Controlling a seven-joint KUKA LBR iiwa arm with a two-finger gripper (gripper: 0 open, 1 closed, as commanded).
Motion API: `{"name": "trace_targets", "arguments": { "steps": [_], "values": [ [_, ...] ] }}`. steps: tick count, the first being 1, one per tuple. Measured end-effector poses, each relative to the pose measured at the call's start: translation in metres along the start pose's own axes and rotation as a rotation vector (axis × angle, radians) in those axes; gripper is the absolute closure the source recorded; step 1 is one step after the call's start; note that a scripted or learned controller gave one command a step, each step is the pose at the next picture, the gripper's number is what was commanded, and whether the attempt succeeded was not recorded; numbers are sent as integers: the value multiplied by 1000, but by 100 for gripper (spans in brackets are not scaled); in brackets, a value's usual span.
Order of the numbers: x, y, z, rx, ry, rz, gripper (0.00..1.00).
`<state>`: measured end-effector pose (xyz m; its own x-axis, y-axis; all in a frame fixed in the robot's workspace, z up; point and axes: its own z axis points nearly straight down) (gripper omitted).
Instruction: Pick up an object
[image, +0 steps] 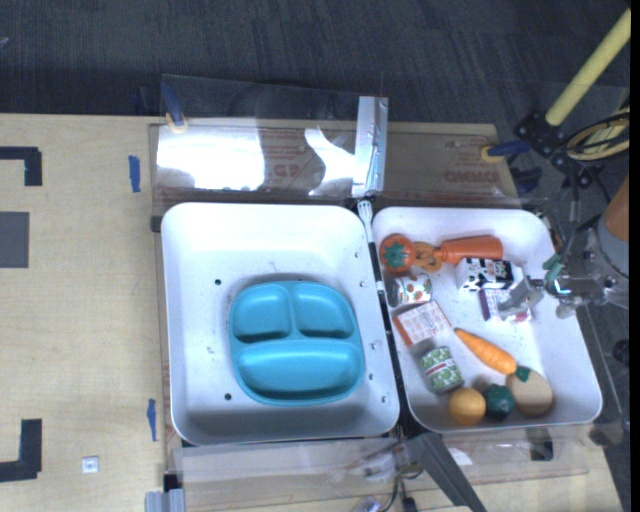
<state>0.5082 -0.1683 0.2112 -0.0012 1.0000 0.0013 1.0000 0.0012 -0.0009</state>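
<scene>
The right white bin (570, 345) holds several small toy foods. An orange sausage-shaped piece (470, 247) and an orange and green toy (400, 253) lie along its far side. Below them are a black and white box (487, 272), a small carton (412, 290), a red and white packet (424, 322), a carrot (487, 350) and a green can (440, 368). An orange fruit (466, 404), a dark green piece (498, 400) and a tan pear-like piece (533, 392) sit at the near edge. My gripper (524, 295) hangs low over the bin's right part, next to the box.
The left white bin (190, 250) holds a blue divided plate (296, 338). A clear plastic sheet and a metal bar (370, 145) stand behind the bins. Cables and a yellow rod (590, 65) crowd the far right corner.
</scene>
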Motion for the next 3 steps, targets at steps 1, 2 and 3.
{"name": "trace_targets", "arguments": {
  "steps": [1,2,3],
  "values": [
    [-1,-27,124,-6,-2,60,0],
    [-1,-26,113,-13,-5,62,100],
    [47,-7,-1,-8,-1,27,100]
  ]
}}
